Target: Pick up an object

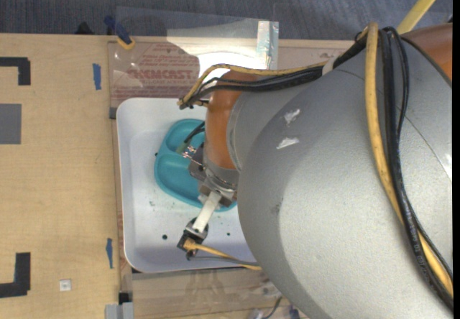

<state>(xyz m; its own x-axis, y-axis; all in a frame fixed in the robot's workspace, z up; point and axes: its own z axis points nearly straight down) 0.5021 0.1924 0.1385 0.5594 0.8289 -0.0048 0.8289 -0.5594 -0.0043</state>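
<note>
**Ops:** Status on the pick?

**Me:** Pincer [210, 177] is low in the white bin [136, 131], right over the teal dish [171, 161]. My own arm [330, 188] blocks the camera there. Can't tell if the pincer is open or closed, or whether it has anything.

**Ops:** Where's the dish exactly?

**Me:** Middle of the bin, lying on its floor, right part hidden under my wrist [219, 131]. Looks like two joined lobes with a raised rim. Around it just a few dark specks [152, 203] on the bin floor.

**Ops:** Plan for the grab?

**Me:** My guess: go for the rim, not the smooth hollow. Straddle one wall, come straight down, close only once seated. It looks like slick, shallow plastic, so an off-centre pinch likely tips it or skates it toward the bin wall. Lift slow and vertical. Check for teal under the wrist before calling it a success.

**Ops:** Main risk?

**Me:** Closing on air, mostly. The camera won't confirm contact from this angle.
</note>
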